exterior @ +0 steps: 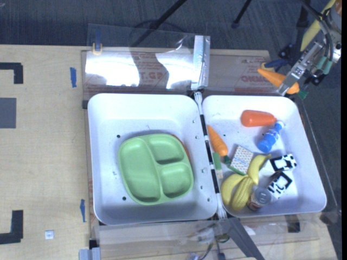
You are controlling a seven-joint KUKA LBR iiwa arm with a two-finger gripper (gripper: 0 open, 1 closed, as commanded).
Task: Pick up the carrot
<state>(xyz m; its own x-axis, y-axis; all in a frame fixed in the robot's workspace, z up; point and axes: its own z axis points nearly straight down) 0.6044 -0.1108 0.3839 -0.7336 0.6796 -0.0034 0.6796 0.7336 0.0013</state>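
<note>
Pale wood tabletop (43,145), dark carpet floor (65,10) beyond. Two white bins side by side. Left bin (103,118): one green divided plate (156,168). Right bin (309,161): one carrot (217,141) against left wall, one orange capsule-shaped piece (258,118), one blue bottle (270,137), banana bunch (241,186), one can (259,198). Gripper (303,72) outside bin's far right corner; finger spread impossible to tell.

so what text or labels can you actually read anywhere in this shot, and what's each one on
No text reads whole.
Red letters on the cardboard behind the bins: reversed and blurred, unreadable.
Faint red print behind the clear plastic sheet: lost in glare.
Label on the blue bottle: too small.
Black and white pattern on the toy: markings, no letters.
Top of the can: too blurred.
The carrot and green tray carry none.
</note>
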